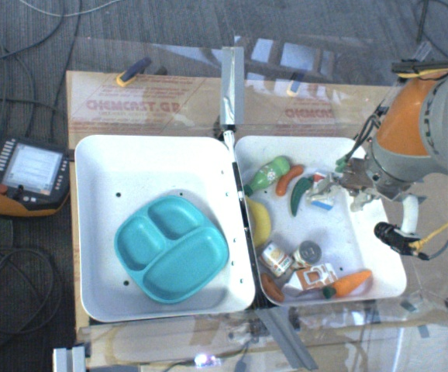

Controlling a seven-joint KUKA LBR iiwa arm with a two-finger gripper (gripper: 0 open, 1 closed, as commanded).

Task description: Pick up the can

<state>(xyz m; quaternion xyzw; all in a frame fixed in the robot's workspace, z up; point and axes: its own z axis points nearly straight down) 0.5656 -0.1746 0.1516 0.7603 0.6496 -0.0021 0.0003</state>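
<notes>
The can [309, 251] is small, with a grey round top, and stands upright in the lower middle of the right bin [379, 242]. My gripper [335, 187] hangs over the upper right part of that bin, up and to the right of the can and well apart from it. It sits just above a small white, blue and red packet [322, 201]. The grey wrist and orange band [410, 126] cover the bin's right rim.
Around the can lie a shiny brown-and-silver tin [277, 260], a small carton [315, 277], a carrot [349, 283] and a banana [260, 219]. A green bottle [269, 174], red chili [289, 179] and green pepper [300, 194] lie at the top. The left bin holds a teal divided plate [171, 246].
</notes>
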